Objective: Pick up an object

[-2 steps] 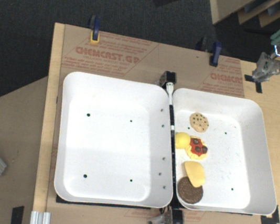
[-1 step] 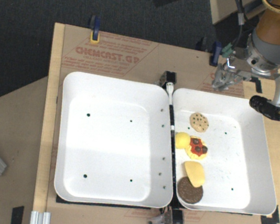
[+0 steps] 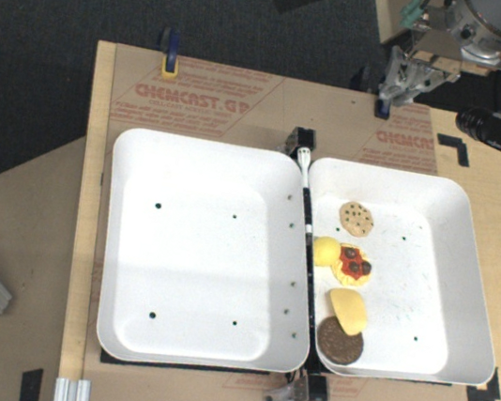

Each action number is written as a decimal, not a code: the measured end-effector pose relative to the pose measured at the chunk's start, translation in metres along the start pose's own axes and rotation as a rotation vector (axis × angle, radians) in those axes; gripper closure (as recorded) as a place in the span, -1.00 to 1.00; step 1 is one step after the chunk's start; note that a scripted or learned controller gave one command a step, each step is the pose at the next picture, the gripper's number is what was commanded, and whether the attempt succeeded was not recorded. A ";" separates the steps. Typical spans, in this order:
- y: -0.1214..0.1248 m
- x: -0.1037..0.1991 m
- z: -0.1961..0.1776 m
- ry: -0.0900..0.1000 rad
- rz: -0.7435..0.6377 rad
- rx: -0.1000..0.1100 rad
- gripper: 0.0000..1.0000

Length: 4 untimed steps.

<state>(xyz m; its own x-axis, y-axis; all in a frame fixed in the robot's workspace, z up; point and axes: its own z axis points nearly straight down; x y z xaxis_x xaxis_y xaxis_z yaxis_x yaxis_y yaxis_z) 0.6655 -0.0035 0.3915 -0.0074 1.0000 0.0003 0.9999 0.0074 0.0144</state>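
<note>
The right bin [image 3: 458, 239] holds several small food-like items near its left wall: a tan cookie with dark chips [image 3: 356, 219], a yellow piece with a red and black topping [image 3: 345, 261], a plain yellow piece [image 3: 347, 309] and a dark brown round cookie [image 3: 340, 342]. My gripper [image 3: 405, 85] hangs high at the top of the view, above the bench's far edge and well beyond the right bin. Nothing is between its fingers, which look close together.
The left bin [image 3: 133, 223] lies beside the right one, with a black clip [image 3: 300, 141] at the far end of their shared wall. A blue and yellow clamp [image 3: 170, 53] stands at the board's far left. Cables and clips sit at the front edge [image 3: 304, 394].
</note>
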 end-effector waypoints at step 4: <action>-0.039 -0.180 -0.007 -0.007 0.015 0.006 1.00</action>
<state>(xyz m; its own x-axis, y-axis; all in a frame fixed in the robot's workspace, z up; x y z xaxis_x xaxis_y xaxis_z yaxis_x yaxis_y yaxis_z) 0.6276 -0.1837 0.3977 0.0078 0.9999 -0.0069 0.9999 -0.0078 0.0081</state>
